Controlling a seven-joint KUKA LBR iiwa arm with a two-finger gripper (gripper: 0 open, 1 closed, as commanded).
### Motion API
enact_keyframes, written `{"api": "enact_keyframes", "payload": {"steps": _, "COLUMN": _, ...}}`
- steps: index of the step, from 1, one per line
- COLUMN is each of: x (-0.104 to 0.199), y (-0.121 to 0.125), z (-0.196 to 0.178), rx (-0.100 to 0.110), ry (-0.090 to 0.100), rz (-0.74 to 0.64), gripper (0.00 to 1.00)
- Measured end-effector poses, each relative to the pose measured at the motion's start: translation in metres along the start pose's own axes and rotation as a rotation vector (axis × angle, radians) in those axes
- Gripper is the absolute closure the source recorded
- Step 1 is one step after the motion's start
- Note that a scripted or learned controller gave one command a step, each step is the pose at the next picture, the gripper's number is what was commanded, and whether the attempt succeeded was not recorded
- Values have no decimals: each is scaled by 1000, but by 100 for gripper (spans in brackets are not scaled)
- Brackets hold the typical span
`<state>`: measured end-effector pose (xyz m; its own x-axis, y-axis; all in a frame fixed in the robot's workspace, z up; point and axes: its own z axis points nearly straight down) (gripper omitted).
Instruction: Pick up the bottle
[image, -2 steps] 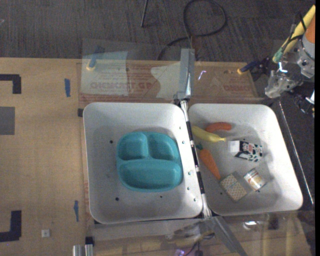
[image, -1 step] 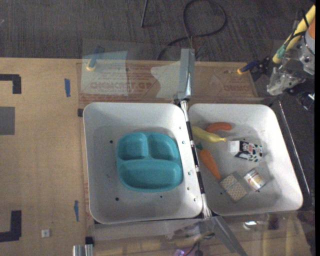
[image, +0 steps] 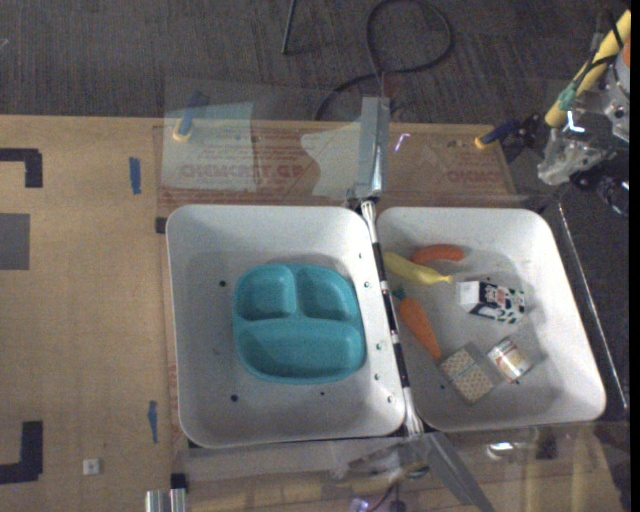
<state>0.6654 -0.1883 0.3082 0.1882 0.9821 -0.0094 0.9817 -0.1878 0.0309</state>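
Your bottle (image: 509, 359) lies flat in the right bin (image: 575, 300) (beside a packet (image: 467, 374)), untouched. The gripper (image: 568, 150) is parked outside the bins; its state cannot be told.

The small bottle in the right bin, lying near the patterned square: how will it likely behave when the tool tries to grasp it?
The bottle lies on its side, so it may well roll if nudged. It looks small and clear, so it is probably light and perhaps slippery. The patterned square lies close beside it, which may crowd one finger of the tool.
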Motion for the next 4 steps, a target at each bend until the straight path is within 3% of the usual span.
{"api": "enact_keyframes", "payload": {"steps": 1, "x": 23, "y": -20, "z": 2, "rx": 31, "ry": 9, "rz": -20, "gripper": 100}}
{"api": "enact_keyframes", "payload": {"steps": 2, "x": 22, "y": -18, "z": -9, "rx": 26, "ry": 9, "rz": -19, "gripper": 100}}
{"api": "enact_keyframes", "payload": {"steps": 3, "x": 42, "y": -94, "z": 8, "rx": 30, "ry": 11, "rz": -98, "gripper": 100}}
{"api": "enact_keyframes", "payload": {"steps": 4, "x": 2, "y": -155, "z": 38, "rx": 30, "ry": 11, "rz": -115, "gripper": 100}}
